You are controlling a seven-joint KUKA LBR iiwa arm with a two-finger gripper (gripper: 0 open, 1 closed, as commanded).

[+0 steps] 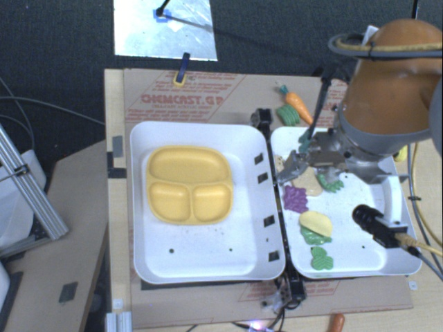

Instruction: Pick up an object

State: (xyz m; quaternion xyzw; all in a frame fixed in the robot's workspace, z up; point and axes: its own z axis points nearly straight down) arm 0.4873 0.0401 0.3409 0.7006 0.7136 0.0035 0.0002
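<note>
The tabletop carries two shallow white bins side by side. The arm, grey with an orange band, reaches in from the right and hangs over the right bin. The left bin lies to the left of the hand, and in it rests a yellow divided tray, well apart from the hand on that side.

The hand sits low over the left edge of the right bin, close to the divider between the bins. Whether its fingers are spread or pressed together cannot be told, as the metal parts blur together there.

The things to pick lie in the right bin. A purple bunch of grapes lies just below the hand, near it. Further below lie a pale yellow piece resting on a green leafy piece, and below those a small green piece. Another green piece lies to the right of the hand, partly under the wrist.

Above the hand, outside the bins, an orange carrot and a green item lie on the tabletop. A black cylinder juts out to the lower right.
</note>
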